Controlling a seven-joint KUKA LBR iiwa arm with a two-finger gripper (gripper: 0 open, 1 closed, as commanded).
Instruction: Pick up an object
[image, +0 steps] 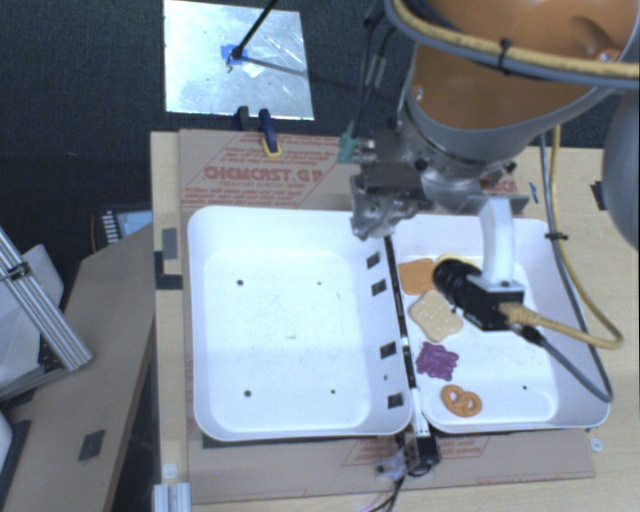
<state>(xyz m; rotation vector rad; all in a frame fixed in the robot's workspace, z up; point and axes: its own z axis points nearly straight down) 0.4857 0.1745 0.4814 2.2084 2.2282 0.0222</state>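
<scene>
Four small items lay in the right bin (570, 390): an orange slice (415, 274), a tan cracker (436, 316), a purple piece (437, 360) and a pretzel (461, 401), bunched near the divider, perhaps so the arm had a short reach. The hand (378, 222) hung above that divider, nothing visibly in it; I couldn't tell its state.

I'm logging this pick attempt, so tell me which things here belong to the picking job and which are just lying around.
Belongs to the job:
gripper, above the divider between the bins
pretzel, purple piece, cracker and orange piece, all in the right bin
left bin

Just lying about:
foil sheet
Chemcast cardboard
aluminium rail
</scene>
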